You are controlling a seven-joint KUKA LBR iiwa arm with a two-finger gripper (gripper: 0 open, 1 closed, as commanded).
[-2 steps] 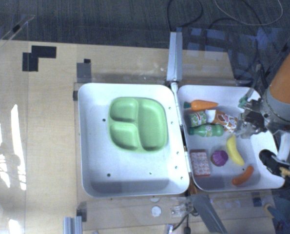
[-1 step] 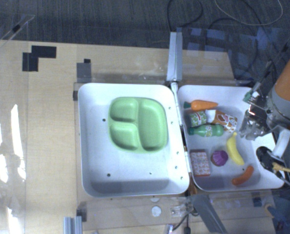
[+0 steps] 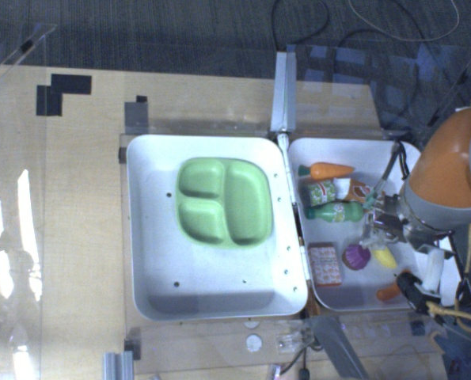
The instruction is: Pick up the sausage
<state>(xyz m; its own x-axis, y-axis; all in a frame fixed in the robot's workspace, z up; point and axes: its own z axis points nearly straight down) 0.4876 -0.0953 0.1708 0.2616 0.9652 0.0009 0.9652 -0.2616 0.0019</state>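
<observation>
- We judge this the approach: our hand (image 3: 375, 229) hovers low in the right bin (image 3: 330, 298); its grip we cannot tell.
- Next, we must reach the sausage (image 3: 388, 292), near the bin's front edge.

The sausage (image 3: 387, 293), small and orange-red, lies flat near the right bin's front edge.

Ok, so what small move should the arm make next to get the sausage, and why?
Probably slide the gripper toward the right bin's near wall. It sits above the purple toy and yellow toy, while what looks like the sausage lies nearer that wall, partly hidden by the arm.
</observation>
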